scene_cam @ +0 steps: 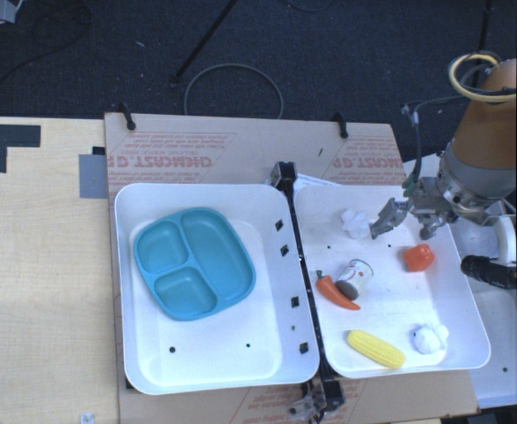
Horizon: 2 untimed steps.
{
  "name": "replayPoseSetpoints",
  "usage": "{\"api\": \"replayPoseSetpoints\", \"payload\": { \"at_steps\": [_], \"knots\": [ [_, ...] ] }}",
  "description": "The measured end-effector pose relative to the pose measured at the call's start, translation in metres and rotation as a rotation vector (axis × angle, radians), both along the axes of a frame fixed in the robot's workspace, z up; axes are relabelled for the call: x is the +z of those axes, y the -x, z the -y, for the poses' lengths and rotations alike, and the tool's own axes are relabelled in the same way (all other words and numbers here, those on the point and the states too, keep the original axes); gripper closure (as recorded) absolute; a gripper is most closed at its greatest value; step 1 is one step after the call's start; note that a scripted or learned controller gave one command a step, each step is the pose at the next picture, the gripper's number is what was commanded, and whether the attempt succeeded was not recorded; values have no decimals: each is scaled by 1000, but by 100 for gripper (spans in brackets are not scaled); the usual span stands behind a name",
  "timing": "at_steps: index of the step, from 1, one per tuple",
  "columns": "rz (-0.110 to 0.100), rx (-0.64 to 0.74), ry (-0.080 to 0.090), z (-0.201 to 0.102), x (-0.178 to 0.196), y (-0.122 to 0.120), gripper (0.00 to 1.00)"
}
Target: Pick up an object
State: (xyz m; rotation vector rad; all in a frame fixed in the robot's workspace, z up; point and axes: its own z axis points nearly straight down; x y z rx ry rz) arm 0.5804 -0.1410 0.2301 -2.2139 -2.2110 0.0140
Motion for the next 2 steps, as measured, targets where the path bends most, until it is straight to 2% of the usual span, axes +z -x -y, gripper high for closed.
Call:
{"api": "replayPoseSetpoints", "payload": {
  "at_steps": [1, 2],
  "knots": [
    [12, 2, 2, 0, 7, -2, 0],
    [8, 1, 1, 2, -40, 6, 0]
  ]
}}
